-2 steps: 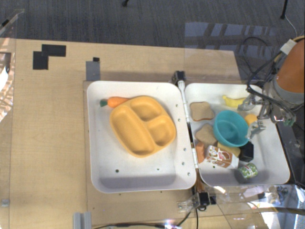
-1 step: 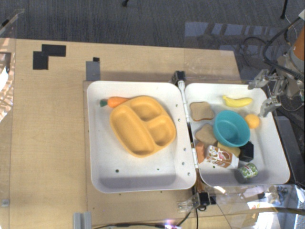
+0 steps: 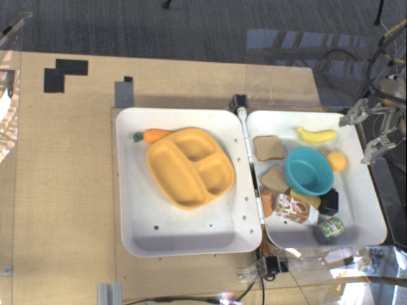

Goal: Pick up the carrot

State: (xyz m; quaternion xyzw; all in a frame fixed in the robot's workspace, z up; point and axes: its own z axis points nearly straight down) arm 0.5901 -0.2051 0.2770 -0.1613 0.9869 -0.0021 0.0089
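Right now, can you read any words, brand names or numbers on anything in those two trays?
No text is readable.
Carton in the right bin: red and white print, too blurred to read.
Small round tin: patterned label, too small to read.
Carrot, yellow plate, blue bowl: no markings visible.

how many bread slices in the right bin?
2. One bread slice lies at the bin's upper left; the other slice sits just below it, partly tucked under the teal bowl. More could be hidden.
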